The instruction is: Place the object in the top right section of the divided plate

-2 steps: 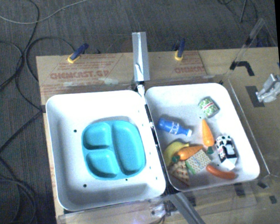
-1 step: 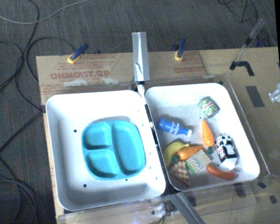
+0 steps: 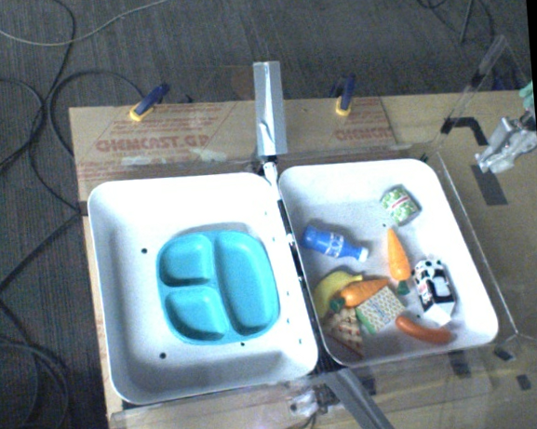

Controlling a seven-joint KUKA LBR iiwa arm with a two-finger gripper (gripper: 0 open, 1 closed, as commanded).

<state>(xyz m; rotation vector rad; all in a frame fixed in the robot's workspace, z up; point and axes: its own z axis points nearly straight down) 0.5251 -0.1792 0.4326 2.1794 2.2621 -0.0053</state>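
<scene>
**Jaws out past right bin, open/closed cannot tell**

Jaws sit at the view's right edge, over the surface [image 3: 197,140] outside the right bin [image 3: 455,211]; too small and blurred to read their state. Candidate objects are well left of them, piled in that bin: blue bottle [image 3: 333,242] on its side, long axis left-right and dipping slightly rightward; carrot [image 3: 398,255] lying near-vertical in view. Which one is the target, unclear. Divided plate [image 3: 220,285] lies flat in the left bin [image 3: 124,268]. Dark floor [image 3: 15,91] with cables around.
</scene>
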